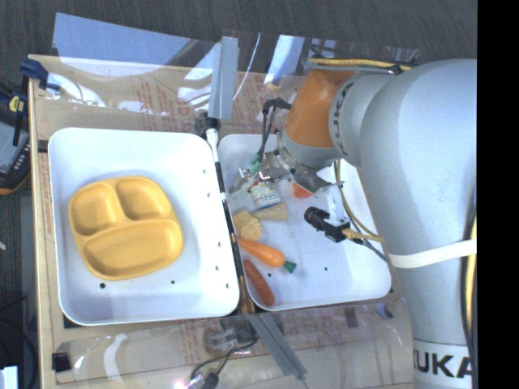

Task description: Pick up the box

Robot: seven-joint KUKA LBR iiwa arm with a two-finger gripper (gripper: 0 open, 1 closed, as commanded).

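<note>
The box is small, with a white and blue label. It lies in the upper left part of the right bin, on top of some tan crackers. My gripper reaches down from under the orange band and hangs right over the box's upper edge, either touching it or just above it. The wrist hides the bin's far side.
Tan crackers, a carrot and a red sausage lie along the right bin's left wall. A small red piece sits by the wrist. A yellow divided plate rests in the left bin. My grey arm covers the right side.
</note>
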